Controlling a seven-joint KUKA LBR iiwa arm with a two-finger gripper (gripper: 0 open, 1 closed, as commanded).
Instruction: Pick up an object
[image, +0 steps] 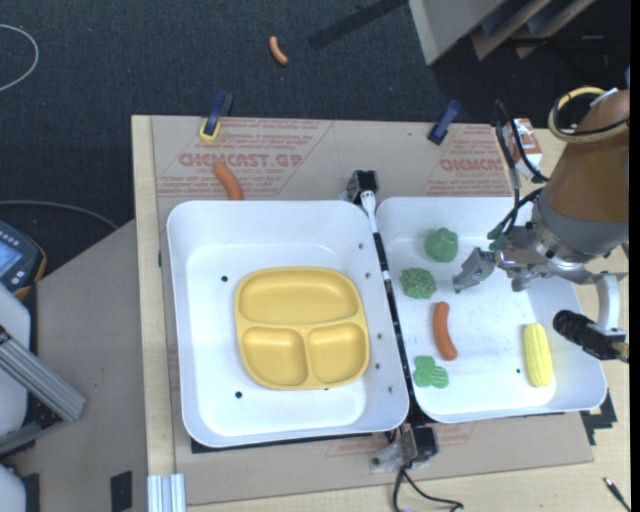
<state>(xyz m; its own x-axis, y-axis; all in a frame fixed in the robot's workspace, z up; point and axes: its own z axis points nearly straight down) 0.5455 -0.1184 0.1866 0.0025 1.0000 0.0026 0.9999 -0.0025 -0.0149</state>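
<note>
Objects sit loose in the right bin (585, 395): green pepper (441, 243) and broccoli (418, 283) near the divider, sausage (444, 331) mid-bin, another green piece (431, 374) at the front, corn (538, 354) on the right. My gripper (476, 270) hangs over the bin between pepper and sausage, nothing visibly between its fingers, and I can't tell their spread. Left bin (190, 300) holds a yellow tray (300, 326); another sausage (228, 181) lies on the cardboard (300, 150) behind it.

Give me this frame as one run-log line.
phase: approach | gripper: above right bin, nothing held | nearest: green toy, broccoli | left bin: yellow divided plate
</note>
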